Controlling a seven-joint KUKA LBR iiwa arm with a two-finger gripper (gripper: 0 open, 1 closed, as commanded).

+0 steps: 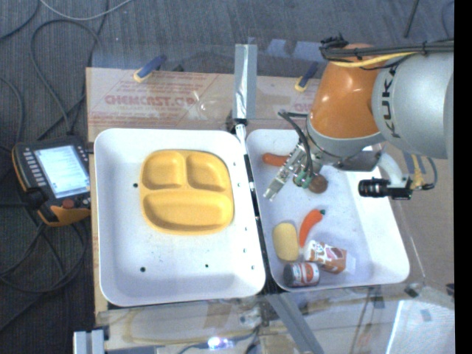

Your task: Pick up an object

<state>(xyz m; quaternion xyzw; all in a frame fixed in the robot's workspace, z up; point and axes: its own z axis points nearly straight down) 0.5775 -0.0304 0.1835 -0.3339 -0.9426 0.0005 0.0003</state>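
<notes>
The arm [383, 102] reaches in from the right, and its orange band and grey casing cover the upper right corner of the right bin [383, 268]. The claw [289, 174] hangs over the upper left part of that bin. Its fingers are thin and blurred against the white floor, so whether they are apart or together cannot be told, and nothing can be made out between them.

Just right of the claw lies a small brown round thing [318, 185], partly hidden by the wrist; what it is cannot be made out. Just left and above, an orange sausage [274, 159] shows one end, its other end lost behind the claw. Lower in the same bin a carrot [312, 223] lies tilted, with a yellow lump [286, 241] beside it on the left. Below them a packet [328, 256] and a can [303, 274] lie close together near the front wall; their labels are too small to read.

The left bin [118, 220] holds a yellow tray [188, 190] with three compartments, set apart from the walls. A strip of silver tape [244, 80] runs back from the seam between the bins. Off the desk at the left edge sits a pendant [51, 175] with a lit screen, its text unreadable. Cables [66, 13] trail over the floor behind, cut off by the top edge.
</notes>
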